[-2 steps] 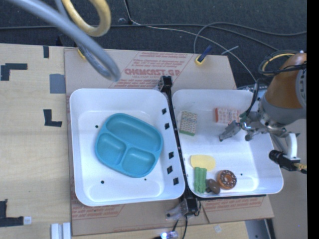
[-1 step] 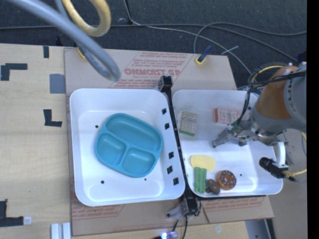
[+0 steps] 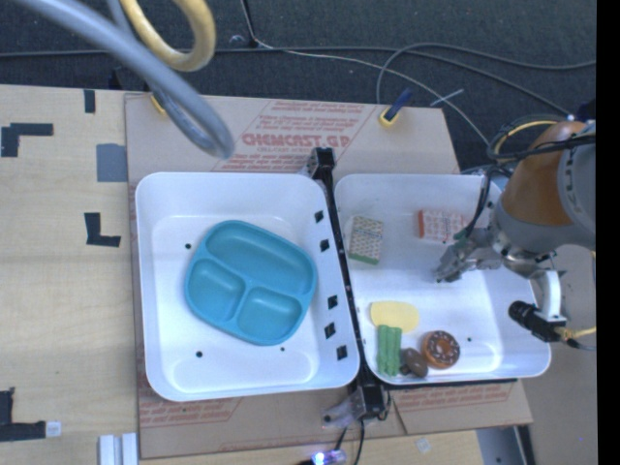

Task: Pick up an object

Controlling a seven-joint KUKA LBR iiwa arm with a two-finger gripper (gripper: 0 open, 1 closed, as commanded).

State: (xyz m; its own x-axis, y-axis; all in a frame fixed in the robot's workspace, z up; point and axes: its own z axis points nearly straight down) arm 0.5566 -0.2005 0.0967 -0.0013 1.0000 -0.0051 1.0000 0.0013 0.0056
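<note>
My gripper point(image 3: 451, 268) hangs over the right bin point(image 3: 484, 303), low near its middle right, with nothing visible between its fingers. Several small objects lie in this bin: an orange-red packet point(image 3: 441, 225) just above the gripper, a speckled green-edged sponge point(image 3: 365, 238) at the left, a yellow piece point(image 3: 394, 315), a green piece point(image 3: 388, 349), a small brown lump point(image 3: 415, 362) and a chocolate donut point(image 3: 442, 349) along the near side. The gripper touches none of them.
The left bin point(image 3: 160, 260) holds a blue divided tray point(image 3: 251, 281). A black divider point(image 3: 334, 279) runs between the bins. The arm's grey body with its orange band point(image 3: 538, 187) stands at the right bin's right edge. Cables and a grey hose point(image 3: 145, 61) cross the top.
</note>
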